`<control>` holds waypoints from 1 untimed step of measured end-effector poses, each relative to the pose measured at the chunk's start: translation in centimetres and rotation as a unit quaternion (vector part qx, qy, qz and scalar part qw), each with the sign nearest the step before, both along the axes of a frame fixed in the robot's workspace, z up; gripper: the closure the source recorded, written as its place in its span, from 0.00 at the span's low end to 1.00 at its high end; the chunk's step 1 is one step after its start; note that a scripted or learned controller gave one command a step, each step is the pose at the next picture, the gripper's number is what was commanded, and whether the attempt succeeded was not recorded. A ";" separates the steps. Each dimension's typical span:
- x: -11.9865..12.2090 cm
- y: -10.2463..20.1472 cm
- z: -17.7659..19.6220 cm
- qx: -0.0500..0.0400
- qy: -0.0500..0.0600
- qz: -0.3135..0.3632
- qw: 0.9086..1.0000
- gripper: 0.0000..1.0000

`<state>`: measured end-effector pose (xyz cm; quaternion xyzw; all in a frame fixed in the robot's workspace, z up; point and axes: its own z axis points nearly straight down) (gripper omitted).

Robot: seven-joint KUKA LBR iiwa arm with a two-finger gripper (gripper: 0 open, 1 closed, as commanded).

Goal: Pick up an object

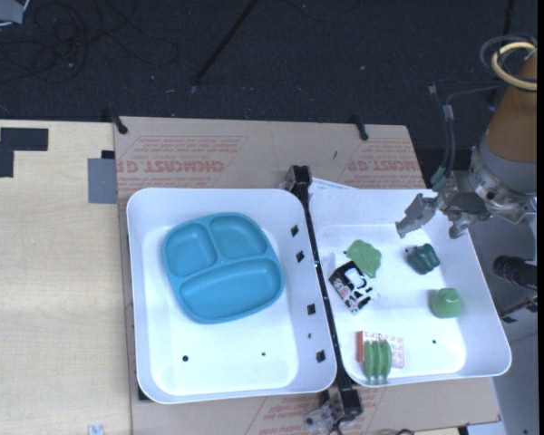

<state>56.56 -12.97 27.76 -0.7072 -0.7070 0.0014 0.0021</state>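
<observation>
The right bin (pixel 490 356) holds several small things: a dark teal piece (pixel 423 258), a light green crumpled piece (pixel 364 256), a round green piece (pixel 446 303), a black-and-white item (pixel 351 286) and a packet of green sticks (pixel 376 354). My gripper (pixel 435 222) hangs over the far right part of this bin, just above and behind the dark teal piece. Its fingers are spread open, and nothing sits between them.
The left bin (pixel 154 352) holds a blue divided plate (pixel 224 266). A black divider (pixel 310 279) runs between the two bins. Both bins rest on a cardboard sheet (pixel 245 157), with a wooden benchtop (pixel 45 279) to the left.
</observation>
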 end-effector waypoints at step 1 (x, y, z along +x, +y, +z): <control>5.1 -6.4 17.9 -0.005 -0.010 -0.001 1.000 0.00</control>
